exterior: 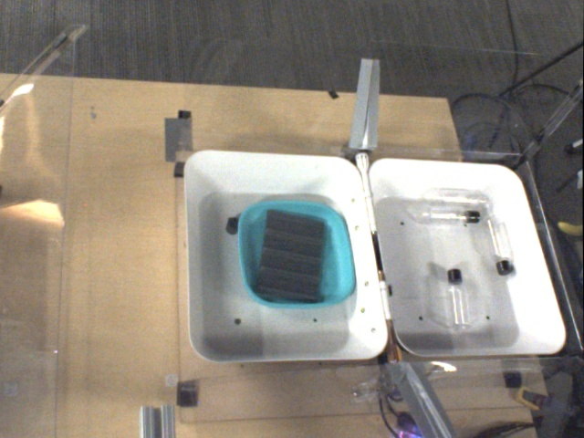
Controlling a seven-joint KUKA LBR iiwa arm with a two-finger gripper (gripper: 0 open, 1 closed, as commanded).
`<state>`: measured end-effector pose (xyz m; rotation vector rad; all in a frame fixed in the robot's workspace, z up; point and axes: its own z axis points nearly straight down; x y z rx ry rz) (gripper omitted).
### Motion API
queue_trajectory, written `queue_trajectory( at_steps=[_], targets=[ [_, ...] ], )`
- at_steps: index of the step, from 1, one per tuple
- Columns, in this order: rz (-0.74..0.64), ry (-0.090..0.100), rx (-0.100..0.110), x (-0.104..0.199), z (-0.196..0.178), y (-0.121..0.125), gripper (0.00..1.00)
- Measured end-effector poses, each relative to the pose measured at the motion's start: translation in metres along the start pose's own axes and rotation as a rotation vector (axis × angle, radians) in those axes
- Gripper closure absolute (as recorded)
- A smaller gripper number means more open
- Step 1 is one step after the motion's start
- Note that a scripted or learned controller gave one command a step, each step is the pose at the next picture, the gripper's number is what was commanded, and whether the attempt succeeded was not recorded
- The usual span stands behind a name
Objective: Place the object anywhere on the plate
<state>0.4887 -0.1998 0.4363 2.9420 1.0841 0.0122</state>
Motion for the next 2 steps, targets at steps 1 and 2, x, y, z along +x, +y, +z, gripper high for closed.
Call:
queue_trajectory(
  at_steps=[1,2],
  targets=[
    [0.101,0.0,0.001,-0.0013,0.0003,0.0015,0.0],
    [0.206,0.0,0.001,-0.0032,0.0005,0.0038,0.0]
  ],
)
